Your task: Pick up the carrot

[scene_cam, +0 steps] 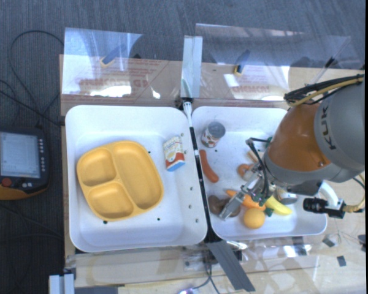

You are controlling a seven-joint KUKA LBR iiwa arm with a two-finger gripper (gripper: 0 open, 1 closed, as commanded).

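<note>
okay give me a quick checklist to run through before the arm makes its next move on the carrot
1. Gripper over the right bin: ok.
2. Gripper at the carrot: ok, the carrot shows right beside the fingers.
3. Carrot between the fingers: cannot tell, the wrist hides part of it.
4. Free space around the carrot: not ok, an orange and a yellow banana crowd it.
5. Brown item near the fingertips: not ok, it could get caught.
6. Left bin's yellow tray out of the way: ok.

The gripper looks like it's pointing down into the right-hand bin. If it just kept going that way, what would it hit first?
Most likely the carrot, lying right beneath the gripper in the right bin. Depth is hard to judge from above, so it could instead touch the orange beside it.
</note>
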